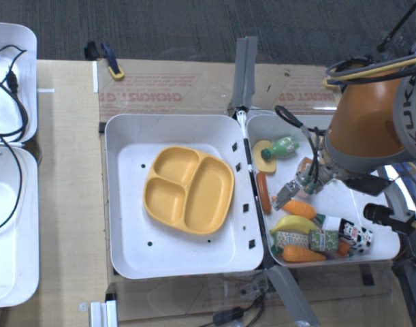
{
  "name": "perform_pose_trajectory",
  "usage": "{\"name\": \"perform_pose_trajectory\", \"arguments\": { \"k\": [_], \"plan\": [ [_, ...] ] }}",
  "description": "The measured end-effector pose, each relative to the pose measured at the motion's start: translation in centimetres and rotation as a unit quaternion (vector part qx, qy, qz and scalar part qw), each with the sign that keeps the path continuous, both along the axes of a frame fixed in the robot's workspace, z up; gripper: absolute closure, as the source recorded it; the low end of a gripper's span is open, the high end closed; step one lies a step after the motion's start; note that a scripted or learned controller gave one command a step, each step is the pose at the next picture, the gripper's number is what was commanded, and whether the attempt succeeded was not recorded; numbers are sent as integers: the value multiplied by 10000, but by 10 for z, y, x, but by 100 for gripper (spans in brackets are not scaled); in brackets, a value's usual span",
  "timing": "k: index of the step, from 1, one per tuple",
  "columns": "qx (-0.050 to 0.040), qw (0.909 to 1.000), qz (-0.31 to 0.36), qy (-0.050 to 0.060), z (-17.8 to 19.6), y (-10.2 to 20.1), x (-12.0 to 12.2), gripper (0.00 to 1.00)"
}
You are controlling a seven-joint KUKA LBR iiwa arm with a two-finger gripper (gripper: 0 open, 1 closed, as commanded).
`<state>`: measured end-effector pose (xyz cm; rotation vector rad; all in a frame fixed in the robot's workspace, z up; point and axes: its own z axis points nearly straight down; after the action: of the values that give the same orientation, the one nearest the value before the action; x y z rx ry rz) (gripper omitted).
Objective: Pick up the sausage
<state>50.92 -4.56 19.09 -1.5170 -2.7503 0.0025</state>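
Note:
The sausage (263, 191) is a slim reddish-brown piece lying lengthwise along the left wall of the right bin (391, 251). My gripper (286, 195) hangs low in that bin, just to the right of the sausage and slanting down toward it. Its tip sits above an orange carrot (300, 209). Nothing shows held in the gripper. The orange-banded wrist (364, 125) hides the bin's back right part.
The right bin also holds a green bottle (284, 146), a tan disc (264, 161), a banana (295, 225), a second carrot (303, 253), a green box (323, 239) and a cow-print carton (355, 236). A yellow divided plate (188, 189) lies in the left bin (119, 203).

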Motion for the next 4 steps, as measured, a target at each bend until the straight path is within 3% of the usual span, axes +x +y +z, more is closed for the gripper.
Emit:
{"name": "perform_pose_trajectory", "arguments": {
  "k": [1, 2, 3, 4],
  "plan": [
    [-1, 9989, -460, -2, 0, 31, 37, 0],
    [-1, 9990, -453, 3, 0, 36, 13, 0],
    [-1, 9983, -588, -1, 0, -33, -14, 0],
    [-1, 9963, -863, 3, 0, 49, 33, 0]
  ]
}}
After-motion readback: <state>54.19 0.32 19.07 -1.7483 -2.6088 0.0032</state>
